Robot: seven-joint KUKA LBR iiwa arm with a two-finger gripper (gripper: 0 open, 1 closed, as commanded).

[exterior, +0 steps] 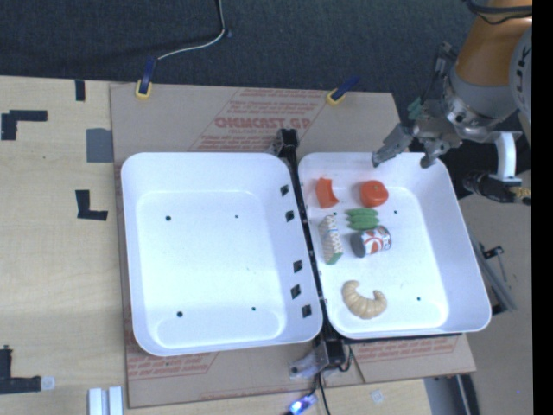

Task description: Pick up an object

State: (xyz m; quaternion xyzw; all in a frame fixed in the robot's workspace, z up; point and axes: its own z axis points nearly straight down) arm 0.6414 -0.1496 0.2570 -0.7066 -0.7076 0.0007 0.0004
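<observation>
The right bin holds several small items: an orange wedge, a red round piece, a green piece, a grey and red can, a pale ridged strip and a tan croissant. My gripper hangs above the bin's far right rim, open, with its two dark fingers spread apart and nothing between them. It is up and right of the red round piece, apart from every item.
The left bin adjoins the right one along a black clipped seam. Both rest on a cardboard sheet. A white cable runs over the dark back area. The arm's orange band fills the top right.
</observation>
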